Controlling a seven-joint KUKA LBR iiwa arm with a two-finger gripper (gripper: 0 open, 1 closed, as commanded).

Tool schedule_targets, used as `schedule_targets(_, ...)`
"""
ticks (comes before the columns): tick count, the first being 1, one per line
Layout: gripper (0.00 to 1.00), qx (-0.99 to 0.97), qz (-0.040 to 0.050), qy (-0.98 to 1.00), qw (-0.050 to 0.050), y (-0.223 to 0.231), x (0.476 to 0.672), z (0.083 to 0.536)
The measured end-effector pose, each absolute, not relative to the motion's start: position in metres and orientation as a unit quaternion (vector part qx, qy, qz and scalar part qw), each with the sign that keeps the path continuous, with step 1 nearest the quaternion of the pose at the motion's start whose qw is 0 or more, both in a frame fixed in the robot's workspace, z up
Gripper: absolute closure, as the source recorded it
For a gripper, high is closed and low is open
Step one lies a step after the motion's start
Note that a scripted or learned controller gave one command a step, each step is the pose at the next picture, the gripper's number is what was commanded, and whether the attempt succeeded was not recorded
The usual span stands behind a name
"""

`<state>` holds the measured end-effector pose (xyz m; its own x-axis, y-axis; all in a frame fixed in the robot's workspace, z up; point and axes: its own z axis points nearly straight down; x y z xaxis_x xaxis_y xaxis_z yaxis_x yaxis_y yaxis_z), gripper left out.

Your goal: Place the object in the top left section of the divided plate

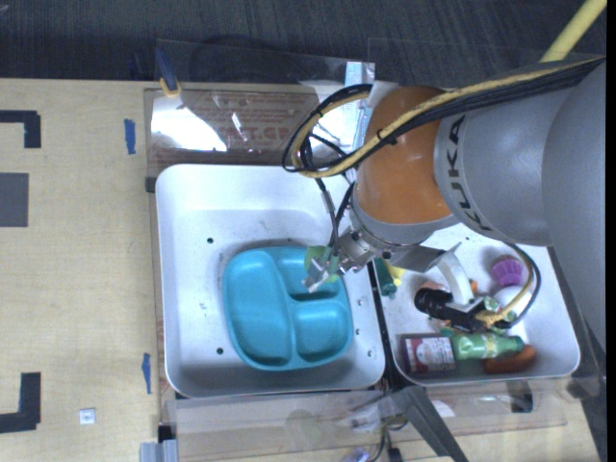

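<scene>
Blue divided plate (274, 325) in left bin (192, 210)

Bench (77, 258) was light wood, black tape marks at left edge. Two white bins sat on it side by side: left bin (183, 258), right bin (563, 349). Clear plastic sheet (241, 128) lay behind left bin.

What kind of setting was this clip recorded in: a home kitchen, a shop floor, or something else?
Most likely a robotics lab bench set up for pick-and-place trials. A grey industrial arm reaches over two white bins: one holds a blue divided plate, the other a jumble of small toy-like items. Blue tape marks sit on the wooden benchtop.
</scene>
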<state>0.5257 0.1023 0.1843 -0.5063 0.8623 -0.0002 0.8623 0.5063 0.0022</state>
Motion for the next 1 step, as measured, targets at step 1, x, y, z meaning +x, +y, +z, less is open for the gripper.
schedule_targets(1,1.00,0.336,-0.0004,0.942,-0.001,0.0298,0.4795,0.1844)
